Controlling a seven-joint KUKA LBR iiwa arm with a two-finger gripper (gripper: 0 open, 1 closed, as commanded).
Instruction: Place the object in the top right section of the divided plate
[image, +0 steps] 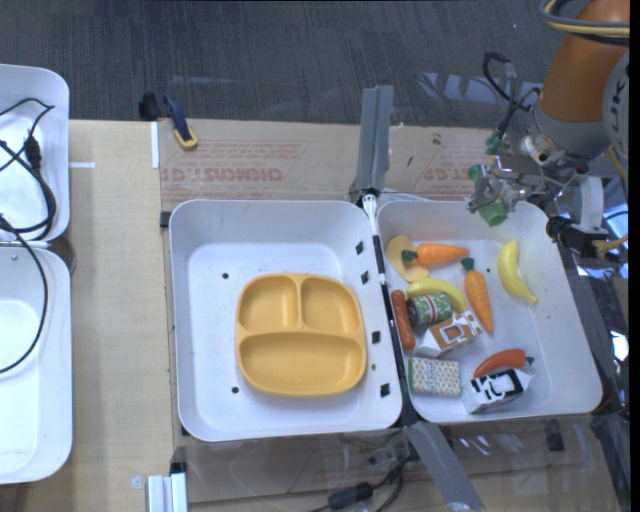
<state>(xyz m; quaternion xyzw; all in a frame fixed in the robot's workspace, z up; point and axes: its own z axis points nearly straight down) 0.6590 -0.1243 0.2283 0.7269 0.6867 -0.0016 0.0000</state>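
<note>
With the gripper clamped on a green object, carry it level to the yellow divided plate's top right section.

Divided plate in left bin; toys in right bin.

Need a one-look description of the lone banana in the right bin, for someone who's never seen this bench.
Start at the right bin, the one crowded with toy food. Along its right side, near the far end, lies a banana on bare white floor, apart from the pile. Unlike the other banana, wedged among the can and cartons, it touches nothing and curves lengthwise along the wall.
</note>
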